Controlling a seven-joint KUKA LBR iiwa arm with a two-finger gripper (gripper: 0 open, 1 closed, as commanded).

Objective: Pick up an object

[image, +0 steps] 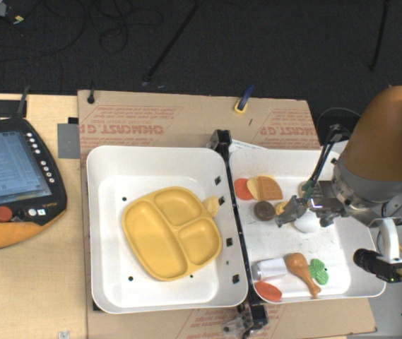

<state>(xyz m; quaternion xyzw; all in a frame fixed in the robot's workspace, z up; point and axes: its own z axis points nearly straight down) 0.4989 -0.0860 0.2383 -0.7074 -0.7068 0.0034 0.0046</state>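
Hovering jaws [294, 214] beside white object [305, 222]

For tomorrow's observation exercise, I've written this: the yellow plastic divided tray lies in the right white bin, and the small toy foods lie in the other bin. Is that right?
One detail is wrong. The camera view shows the yellow plastic divided tray lying in the left white bin, not the right. The small toy foods lie in the other bin, the right white bin.

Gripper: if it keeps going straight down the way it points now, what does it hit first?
Probably the white object beneath the gripper in the right bin; depth is unclear from this slanted view.
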